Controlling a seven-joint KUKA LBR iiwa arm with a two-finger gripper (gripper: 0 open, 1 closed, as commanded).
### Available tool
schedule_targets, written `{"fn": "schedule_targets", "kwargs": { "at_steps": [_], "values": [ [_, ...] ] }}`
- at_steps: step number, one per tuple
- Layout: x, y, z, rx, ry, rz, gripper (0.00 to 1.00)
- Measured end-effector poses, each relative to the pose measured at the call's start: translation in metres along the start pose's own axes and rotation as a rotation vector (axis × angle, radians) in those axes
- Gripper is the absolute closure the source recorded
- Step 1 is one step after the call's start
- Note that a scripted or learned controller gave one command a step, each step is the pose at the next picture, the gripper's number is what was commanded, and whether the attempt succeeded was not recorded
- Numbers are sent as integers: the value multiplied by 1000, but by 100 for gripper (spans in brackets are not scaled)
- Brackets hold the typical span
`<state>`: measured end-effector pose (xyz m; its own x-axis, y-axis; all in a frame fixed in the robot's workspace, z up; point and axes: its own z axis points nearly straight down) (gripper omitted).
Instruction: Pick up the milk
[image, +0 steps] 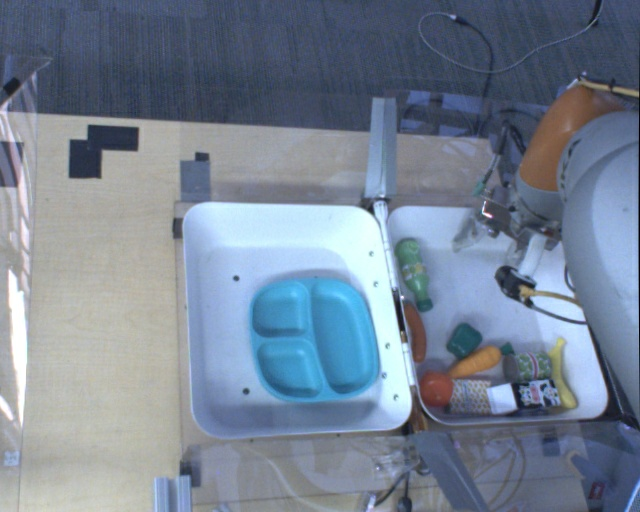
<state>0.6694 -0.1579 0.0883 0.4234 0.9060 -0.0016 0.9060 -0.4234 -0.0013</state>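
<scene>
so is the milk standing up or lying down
Lying down. The milk rests on its side along the right bin's near wall, beside the banana.

Two white bins sit side by side on the tabletop (110, 330). The left bin (215, 260) holds a blue three-compartment tray (315, 338). In the right bin (450, 285), a green bottle (412, 272) lies near the left wall. Along the front wall lie a tomato (435, 388), a carrot (475, 362), a green block (463, 340), a banana (563, 375) and the milk carton (525, 397), lying on its side. The gripper (500, 235) hangs over the bin's far right corner, well apart from the milk.
</scene>
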Motion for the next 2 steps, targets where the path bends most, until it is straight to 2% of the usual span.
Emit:
{"fn": "schedule_targets", "kwargs": {
  "at_steps": [1, 2],
  "values": [
    [-2, -66, -21, -7, 3, 76, 0],
    [-52, -26, 1, -6, 6, 179, 0]
  ]
}}
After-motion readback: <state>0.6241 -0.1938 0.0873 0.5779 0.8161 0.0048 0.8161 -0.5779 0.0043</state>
